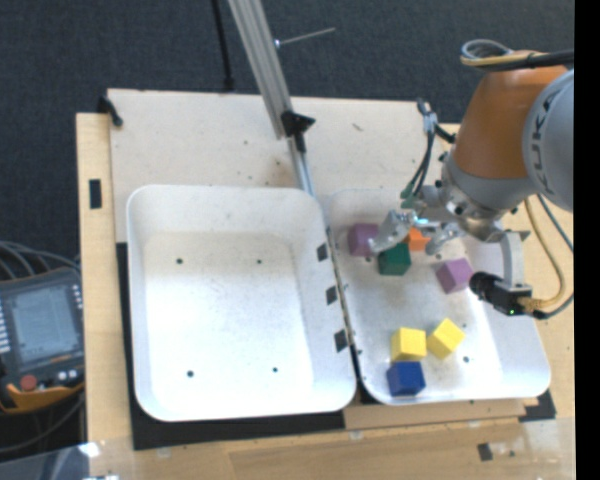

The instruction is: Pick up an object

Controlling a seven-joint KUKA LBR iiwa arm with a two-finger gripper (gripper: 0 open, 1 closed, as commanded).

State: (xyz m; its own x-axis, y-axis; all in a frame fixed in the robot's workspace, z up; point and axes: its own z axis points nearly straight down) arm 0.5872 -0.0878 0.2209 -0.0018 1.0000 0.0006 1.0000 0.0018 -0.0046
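The hand (412,236) hangs low over the upper part of the right bin (520,368), at the end of the grey arm with its orange band (500,128), which comes in from the right. Whether its fingers are spread or pressed together cannot be told, for the metal parts crowd over the blocks there. Just under the hand and a little to its left lies a green block (394,260), touching or all but touching the hand's lower edge; whether it sits between the fingers cannot be judged. A small orange block (418,237) shows right at the hand, partly covered by it. To the hand's left, just beside it, is a purple block (362,238) near the bin's left wall. To the hand's lower right, near but apart, lies a second purple block (453,274). Farther below the hand, well apart from it, two yellow blocks sit side by side, the left one (409,343) square to the view and the right one (446,337) turned on a slant, and a blue block (406,378) lies just below the left yellow one, near the bin's lower rim. Well to the hand's left is the left bin (150,218), and both bins rest on the pale bench (180,138).
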